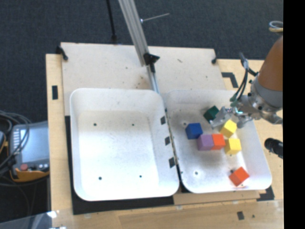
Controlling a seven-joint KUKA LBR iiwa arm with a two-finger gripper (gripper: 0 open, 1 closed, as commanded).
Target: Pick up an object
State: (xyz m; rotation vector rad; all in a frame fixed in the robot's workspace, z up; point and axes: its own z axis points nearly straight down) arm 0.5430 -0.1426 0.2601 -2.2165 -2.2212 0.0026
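Tool (228,117) hovers at the right bin's (190,187) two o'clock, touching the yellow cube (229,128); its finger opening cannot be told. Cube likely light, rigid, smooth: grip two opposite flat faces, clear of the orange cube (218,140) beside it.

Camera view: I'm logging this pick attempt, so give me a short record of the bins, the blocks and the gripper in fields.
arm: reaches in from the right, over the right bin
gripper: low above the block cluster, beside the upper yellow block
left bin: white, shallow
right bin contents: green block, blue block, purple block, orange block, lower yellow block, orange block near the front rim
grasp: cannot be judged
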